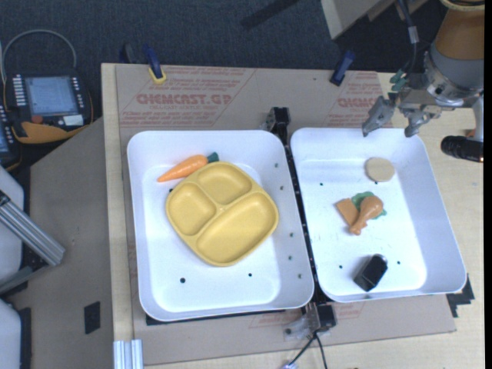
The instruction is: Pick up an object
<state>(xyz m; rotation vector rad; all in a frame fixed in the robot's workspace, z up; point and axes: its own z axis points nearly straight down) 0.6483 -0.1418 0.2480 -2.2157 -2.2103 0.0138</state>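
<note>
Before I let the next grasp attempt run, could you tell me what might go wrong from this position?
The gripper hangs open over the right bin's far rim, so a straight descent could hit the rim rather than an object. The flat tan disc, the nearest target, offers little for fingers to catch. The drumstick toy overlaps a green piece; closing there may grab both or neither.

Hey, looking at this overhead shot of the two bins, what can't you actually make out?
- Arm: cut off by the camera view's top and right edges.
- Carrot: its lower edge is hidden by the yellow plate.
- Green piece: mostly covered by the drumstick.
- Black block: too small and dark to identify.
- Pendant screen: too small to read.
</note>
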